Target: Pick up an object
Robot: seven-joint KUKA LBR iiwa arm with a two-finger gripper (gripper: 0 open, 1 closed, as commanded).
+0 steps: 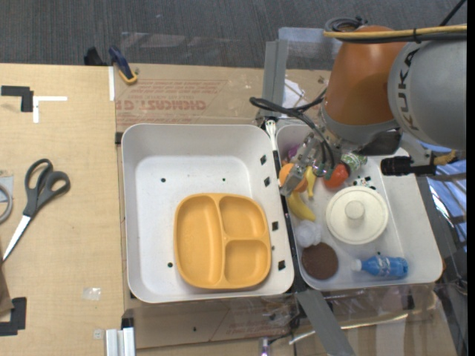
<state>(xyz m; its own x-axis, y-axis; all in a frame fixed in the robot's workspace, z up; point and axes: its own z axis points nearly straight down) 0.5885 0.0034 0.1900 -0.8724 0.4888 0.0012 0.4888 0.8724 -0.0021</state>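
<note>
Camera view: two white bins (141, 221) on tan bench (52, 265); jaws' state can't tell.

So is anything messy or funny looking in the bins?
Nothing is spilled or broken. The right bin is crowded: a banana, white lidded pot, brown disc and a blue bottle lying on its side. The yellow divided plate sits slightly skewed in the left bin.

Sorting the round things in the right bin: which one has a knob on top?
The white lidded pot, in the middle of the right bin, has a knob. The brown disc in front of it is flat and darker.
</note>
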